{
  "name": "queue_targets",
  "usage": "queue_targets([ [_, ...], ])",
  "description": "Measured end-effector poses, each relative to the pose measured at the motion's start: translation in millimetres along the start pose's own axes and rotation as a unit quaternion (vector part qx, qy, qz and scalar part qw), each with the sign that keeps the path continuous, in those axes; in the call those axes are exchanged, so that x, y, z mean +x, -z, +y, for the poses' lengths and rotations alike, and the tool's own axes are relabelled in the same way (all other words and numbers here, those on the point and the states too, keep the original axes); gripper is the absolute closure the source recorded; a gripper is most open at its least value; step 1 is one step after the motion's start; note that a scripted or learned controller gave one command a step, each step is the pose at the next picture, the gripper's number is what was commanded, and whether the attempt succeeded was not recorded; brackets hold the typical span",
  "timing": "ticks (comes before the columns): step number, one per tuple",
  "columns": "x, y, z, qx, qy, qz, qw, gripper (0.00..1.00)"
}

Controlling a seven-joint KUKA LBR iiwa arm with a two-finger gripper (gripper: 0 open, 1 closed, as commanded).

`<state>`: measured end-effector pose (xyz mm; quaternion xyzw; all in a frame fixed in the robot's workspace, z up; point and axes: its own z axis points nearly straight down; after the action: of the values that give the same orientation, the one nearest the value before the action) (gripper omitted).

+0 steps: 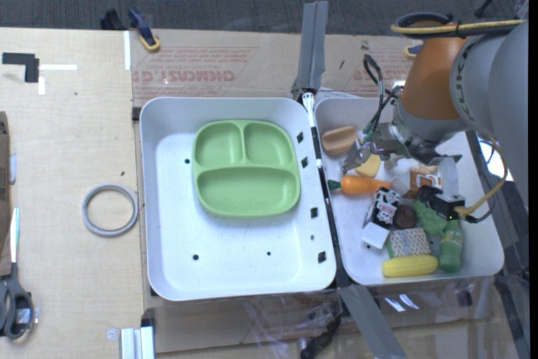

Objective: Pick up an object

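Toys crowd the right bin (353, 265): an orange carrot (363, 186) just beside a tan bread piece (338, 139), a yellow corn cob (409, 266) and green pieces. In the left bin (168, 265) lies a green divided plate (246, 167). The arm leans in, its claw (367, 154) low above the carrot; whether it grips, I cannot tell.

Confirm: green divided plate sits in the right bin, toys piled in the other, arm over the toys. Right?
Not quite. The green plate sits in the left bin, not the right. The toys are piled in the right bin, and the arm is over them, as the camera view shows.
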<state>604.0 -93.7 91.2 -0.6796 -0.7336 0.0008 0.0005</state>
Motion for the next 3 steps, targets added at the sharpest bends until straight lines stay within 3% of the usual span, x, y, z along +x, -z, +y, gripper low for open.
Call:
queue_targets([
  [1,29,101,52,-0.001,-0.094,-0.001,0.9956,0.0],
  [2,-1,25,-29,-0.001,-0.054,0.0,0.9986,0.0],
  [3,-5,0,1,-0.001,-0.001,0.0,1.0,0.0],
])
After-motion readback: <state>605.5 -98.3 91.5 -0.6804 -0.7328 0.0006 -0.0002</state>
